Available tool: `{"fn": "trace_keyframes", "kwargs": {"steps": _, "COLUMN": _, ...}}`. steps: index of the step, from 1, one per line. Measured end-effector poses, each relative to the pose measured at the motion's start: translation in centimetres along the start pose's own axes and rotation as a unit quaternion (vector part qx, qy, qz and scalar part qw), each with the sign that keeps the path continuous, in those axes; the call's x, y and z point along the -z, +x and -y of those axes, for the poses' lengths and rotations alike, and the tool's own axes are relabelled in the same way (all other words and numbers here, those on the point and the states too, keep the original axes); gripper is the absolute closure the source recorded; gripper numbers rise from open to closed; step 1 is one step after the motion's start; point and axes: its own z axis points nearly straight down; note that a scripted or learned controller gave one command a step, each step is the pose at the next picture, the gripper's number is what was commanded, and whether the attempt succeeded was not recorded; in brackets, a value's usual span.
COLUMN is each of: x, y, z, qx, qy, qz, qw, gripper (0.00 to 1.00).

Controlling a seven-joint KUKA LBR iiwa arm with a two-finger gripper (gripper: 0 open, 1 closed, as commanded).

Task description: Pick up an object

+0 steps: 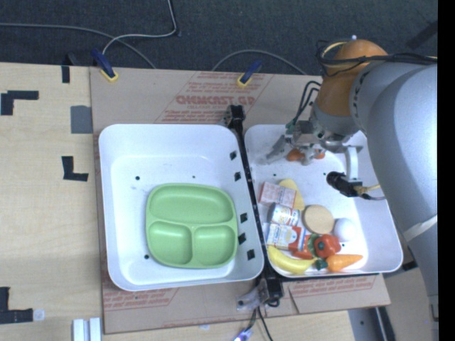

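Gripper over right bin's bare far end, jaw state indeterminate, toy food crowded toward near rim, green tray in left bin

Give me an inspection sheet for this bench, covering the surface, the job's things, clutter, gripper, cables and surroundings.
Surface: cardboard sheet on a wooden bench, bearing two white bins, left bin and right bin.
Job's things: toy food heaped in the right bin's near half: banana, carrot, tomato, cookie, white egg, small printed boxes.
Clutter: green divided plate in the left bin.
Gripper: gripper low over the right bin's far end; finger state unclear.
Cables: black cable across the dark floor.
Surroundings: blue-and-yellow clamps at the cardboard's far edge.
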Motion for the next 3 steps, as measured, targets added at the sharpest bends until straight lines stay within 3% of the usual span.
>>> {"fn": "trace_keyframes", "kwargs": {"steps": 2, "x": 0.9, "y": 2.9, "z": 0.1, "qx": 0.0, "qy": 0.001, "qz": -0.001, "qw": 1.0, "gripper": 0.0}}
{"fn": "trace_keyframes", "kwargs": {"steps": 3, "x": 0.0, "y": -0.5, "z": 0.0, "qx": 0.0, "qy": 0.0, "qz": 0.0, "qw": 1.0, "gripper": 0.0}}
